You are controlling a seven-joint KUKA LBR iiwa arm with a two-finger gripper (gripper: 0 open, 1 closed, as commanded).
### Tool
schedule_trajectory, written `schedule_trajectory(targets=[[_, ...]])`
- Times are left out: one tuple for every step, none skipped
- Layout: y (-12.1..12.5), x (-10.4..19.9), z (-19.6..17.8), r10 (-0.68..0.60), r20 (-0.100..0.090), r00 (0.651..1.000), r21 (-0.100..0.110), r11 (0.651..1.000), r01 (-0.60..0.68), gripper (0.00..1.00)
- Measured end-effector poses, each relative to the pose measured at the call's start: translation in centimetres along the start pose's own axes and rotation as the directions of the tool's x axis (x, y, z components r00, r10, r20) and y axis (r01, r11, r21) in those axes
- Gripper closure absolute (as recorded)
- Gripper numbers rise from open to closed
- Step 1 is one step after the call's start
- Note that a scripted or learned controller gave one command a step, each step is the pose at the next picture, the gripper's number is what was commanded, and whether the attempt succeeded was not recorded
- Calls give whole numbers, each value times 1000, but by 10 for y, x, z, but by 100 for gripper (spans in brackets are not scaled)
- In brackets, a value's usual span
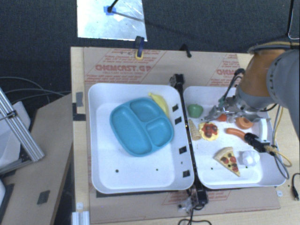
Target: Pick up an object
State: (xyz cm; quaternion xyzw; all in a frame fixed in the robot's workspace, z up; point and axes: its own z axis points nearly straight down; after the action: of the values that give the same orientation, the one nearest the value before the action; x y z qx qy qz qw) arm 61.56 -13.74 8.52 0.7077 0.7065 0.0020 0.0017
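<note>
Arm: grey KUKA arm [281, 74] with an orange band enters from 3 o'clock and bends down over the right bin.
Gripper: gripper [219, 110] hangs low over the upper middle of the right bin, just above the round pizza; whether it is released or clenched cannot be told from this angle, and no item is seen in its grasp.
Right bin: white bin [262, 177] holds the toy food.
Green item: small green round piece [195, 110] sits at 9 o'clock from the gripper, near the bin's left wall.
Round pizza: small round pizza [209, 131] lies at 6 o'clock from the gripper, with a pale cone-like piece [194, 130] touching its left side.
Sausage: orange-red sausage [234, 132] lies at 3 o'clock from the round pizza; an orange round piece [243, 122] sits just above it.
Pizza slice: pizza slice [228, 160] rests toward 6 o'clock in the bin, a white lump [248, 158] beside it.
Left bin: white bin [105, 172] carries a blue divided plate [140, 125]; a banana [160, 102] pokes out at the plate's 1 o'clock edge.
</note>
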Motion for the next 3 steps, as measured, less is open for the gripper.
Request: schedule_trajectory(targets=[[-44, 87, -106, -13, -3, 1000, -2, 1000, 13, 0], [-3, 133, -181, -12, -1, 1000, -8, 1000, 12, 0], [-8, 71, -95, 3, 2, 1000, 10, 1000, -3, 0]])
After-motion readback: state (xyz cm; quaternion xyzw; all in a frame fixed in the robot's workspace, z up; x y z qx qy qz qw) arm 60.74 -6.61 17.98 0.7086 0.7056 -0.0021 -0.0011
